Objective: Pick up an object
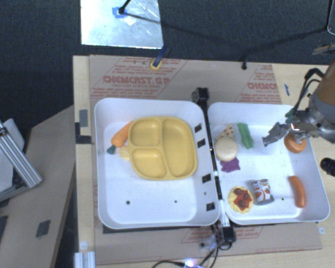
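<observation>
Two bins side by side. Left bin [109,205]: tray [159,148] in the middle, carrot [120,134] touching its left edge. Right bin [312,211]: bun [226,148] at left, bean [245,135] behind-right of it, can [262,191] right of pizza [241,199] at front, sausage [297,191] far right.

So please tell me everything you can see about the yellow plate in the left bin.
The yellow plate looks like moulded plastic, squarish with rounded corners, divided by raised ridges into three compartments: two at the far side and a wider one at the near side. All three look bare. It lies flat, right side up, on the floor of the left bin, slightly towards its far half. A toy carrot lies against its left edge, and a small yellow piece pokes out beside it there.
</observation>
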You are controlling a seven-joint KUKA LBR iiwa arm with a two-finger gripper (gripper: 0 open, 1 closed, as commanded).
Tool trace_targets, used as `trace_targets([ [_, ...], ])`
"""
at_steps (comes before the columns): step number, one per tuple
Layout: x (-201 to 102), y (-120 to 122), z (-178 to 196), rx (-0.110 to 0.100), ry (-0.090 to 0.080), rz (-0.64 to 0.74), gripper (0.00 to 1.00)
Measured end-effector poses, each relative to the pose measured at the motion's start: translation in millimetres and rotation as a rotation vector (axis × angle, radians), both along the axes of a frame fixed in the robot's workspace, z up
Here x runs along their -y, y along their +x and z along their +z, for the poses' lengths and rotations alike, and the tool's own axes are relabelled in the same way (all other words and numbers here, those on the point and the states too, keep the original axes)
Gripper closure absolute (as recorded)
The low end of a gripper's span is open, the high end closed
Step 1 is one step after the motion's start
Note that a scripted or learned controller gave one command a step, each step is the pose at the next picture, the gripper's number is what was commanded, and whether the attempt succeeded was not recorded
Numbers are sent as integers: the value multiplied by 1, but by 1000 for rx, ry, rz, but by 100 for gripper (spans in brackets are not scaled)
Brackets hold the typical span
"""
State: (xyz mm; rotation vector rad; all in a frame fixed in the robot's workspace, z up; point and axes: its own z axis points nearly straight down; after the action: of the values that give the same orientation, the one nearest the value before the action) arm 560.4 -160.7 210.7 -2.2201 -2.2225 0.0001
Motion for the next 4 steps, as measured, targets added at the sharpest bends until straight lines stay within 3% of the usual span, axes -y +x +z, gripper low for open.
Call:
trace_targets([
  [2,3,-9,-89,-2,1,0,0],
  [3,4,-7,-114,5,-1,-1,0],
  [4,4,-7,-105,5,-1,0,100],
])
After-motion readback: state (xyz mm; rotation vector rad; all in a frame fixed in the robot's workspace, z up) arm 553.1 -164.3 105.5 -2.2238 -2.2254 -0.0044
